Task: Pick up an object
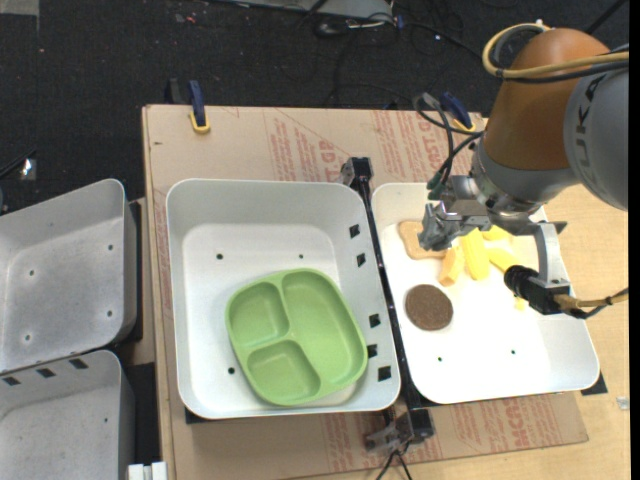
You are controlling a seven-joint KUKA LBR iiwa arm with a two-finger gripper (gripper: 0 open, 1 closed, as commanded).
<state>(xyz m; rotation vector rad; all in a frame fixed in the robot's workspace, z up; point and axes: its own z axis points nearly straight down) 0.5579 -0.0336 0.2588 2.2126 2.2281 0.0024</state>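
From my console the gripper (437, 230) is low in the right bin (500, 363), at about 10 o'clock from the bin's middle. I cannot tell whether it is open or closed, since the wrist hides it from above. I see nothing held.

It sits over a cluster of likely targets. A tan piece (408, 235) lies just beside it at 9 o'clock. Yellow pieces (482, 255) lie just beside it at 4 o'clock, and an orange bit (449, 267) at 6 o'clock. I judge the arm is placed here because this corner is the most crowded, which gives the best odds of catching something. A brown disc (430, 308) lies flat and alone further out at 6 o'clock, near the bin's left wall. It looks too thin to pinch easily.

The left bin (260, 203) holds a green plate (295, 336) at its 6 o'clock side, tilted a little and well apart from the arm.

Both bins rest on a brown board (260, 138). A yellow clamp (200, 118) grips its far edge at 11 o'clock, and a blue one (455, 108) grips it at 1 o'clock. Spare white trays (60, 258) sit off at 9 o'clock. Beyond the board the floor (90, 58) is dark, with cables trailing at 12 o'clock.
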